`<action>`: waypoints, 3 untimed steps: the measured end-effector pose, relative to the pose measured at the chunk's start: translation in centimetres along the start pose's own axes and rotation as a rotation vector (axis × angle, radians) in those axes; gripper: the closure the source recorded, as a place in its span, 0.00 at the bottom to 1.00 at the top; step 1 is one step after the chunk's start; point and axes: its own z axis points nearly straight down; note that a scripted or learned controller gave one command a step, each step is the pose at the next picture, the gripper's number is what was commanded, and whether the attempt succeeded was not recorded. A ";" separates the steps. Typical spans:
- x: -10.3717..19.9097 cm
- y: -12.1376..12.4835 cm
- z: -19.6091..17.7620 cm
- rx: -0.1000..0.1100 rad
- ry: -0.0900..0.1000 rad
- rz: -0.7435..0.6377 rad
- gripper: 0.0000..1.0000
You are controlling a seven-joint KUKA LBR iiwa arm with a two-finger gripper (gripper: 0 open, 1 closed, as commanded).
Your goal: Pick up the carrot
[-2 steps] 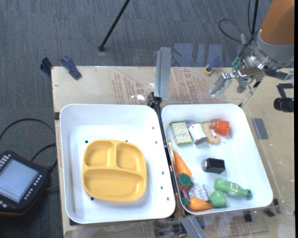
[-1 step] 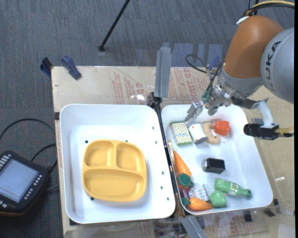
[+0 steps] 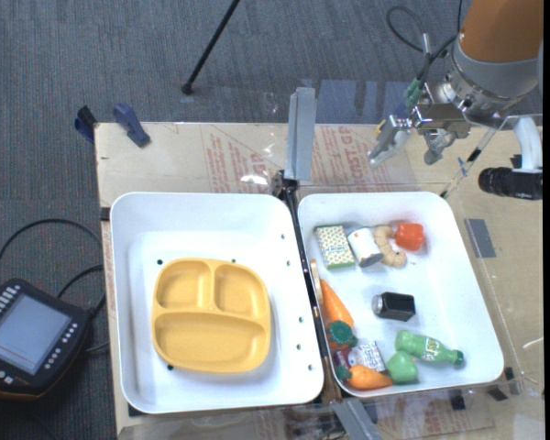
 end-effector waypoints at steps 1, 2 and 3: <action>0.4 0.3 11.1 0.022 0.001 0.144 0.00; -4.6 -0.8 9.5 0.009 0.000 0.218 0.00; -2.0 0.2 12.2 0.015 0.002 0.205 0.00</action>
